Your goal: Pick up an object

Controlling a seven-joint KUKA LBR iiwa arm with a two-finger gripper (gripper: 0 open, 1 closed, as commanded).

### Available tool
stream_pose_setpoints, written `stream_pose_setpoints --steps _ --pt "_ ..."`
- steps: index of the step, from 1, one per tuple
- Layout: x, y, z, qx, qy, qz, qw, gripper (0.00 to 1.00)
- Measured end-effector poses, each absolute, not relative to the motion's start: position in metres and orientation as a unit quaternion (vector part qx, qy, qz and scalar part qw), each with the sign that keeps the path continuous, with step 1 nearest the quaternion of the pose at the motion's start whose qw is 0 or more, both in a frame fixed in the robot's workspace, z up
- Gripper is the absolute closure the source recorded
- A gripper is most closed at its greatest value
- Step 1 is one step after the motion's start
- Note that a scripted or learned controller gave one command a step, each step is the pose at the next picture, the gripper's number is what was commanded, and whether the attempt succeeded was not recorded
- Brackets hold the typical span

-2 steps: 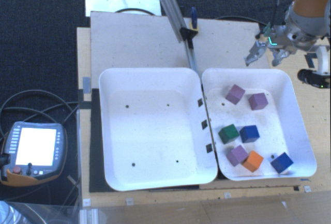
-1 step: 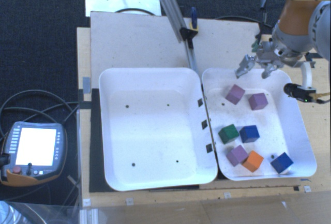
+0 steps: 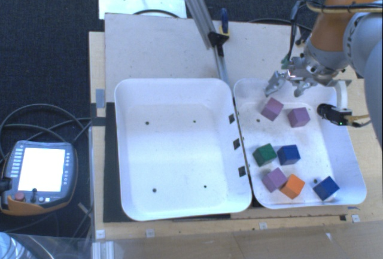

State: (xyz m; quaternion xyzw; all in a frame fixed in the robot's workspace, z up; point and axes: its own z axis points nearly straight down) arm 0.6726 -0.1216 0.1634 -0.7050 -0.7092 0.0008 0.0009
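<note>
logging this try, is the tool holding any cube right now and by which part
Nothing is held. The tool hangs open above the far end of the right bin, with no cube between its fingers; the nearest purple cube lies on the bin floor below it.

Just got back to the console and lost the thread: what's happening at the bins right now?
The arm reaches in from the right, and its end effector hangs open over the far end of the right bin, holding nothing. Just below it lie two purple cubes. Nearer the camera in that bin sit a green cube, two blue cubes, a third purple cube and an orange cube.
</note>
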Motion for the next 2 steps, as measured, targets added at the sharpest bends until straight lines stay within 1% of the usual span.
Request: stream_pose_setpoints --steps 1,2 --pt "0.670 -0.122 0.122 -0.706 -0.708 0.0005 0.000 0.00" --pt "0.672 -0.123 0.136 -0.705 -0.709 -0.0014 -0.002 1.00"
